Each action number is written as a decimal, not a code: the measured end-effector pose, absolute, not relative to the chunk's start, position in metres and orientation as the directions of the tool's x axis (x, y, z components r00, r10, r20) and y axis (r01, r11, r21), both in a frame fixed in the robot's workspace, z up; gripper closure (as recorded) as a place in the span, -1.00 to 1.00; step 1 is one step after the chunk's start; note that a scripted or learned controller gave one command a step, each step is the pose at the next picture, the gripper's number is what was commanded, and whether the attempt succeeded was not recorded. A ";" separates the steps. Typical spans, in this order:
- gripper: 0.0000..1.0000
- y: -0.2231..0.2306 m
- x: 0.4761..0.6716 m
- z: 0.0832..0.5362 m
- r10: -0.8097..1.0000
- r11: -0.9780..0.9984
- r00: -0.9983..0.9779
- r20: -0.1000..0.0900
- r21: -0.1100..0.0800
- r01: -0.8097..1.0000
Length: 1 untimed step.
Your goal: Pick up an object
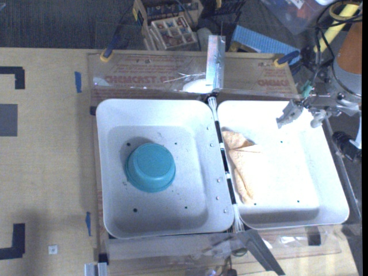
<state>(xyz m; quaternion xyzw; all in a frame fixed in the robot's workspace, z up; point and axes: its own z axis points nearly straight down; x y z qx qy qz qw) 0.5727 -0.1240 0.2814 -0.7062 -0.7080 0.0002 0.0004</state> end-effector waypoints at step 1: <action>-1.00 -0.063 0.638 0.185 0.997 -0.074 0.074 0.000 0.000 0.997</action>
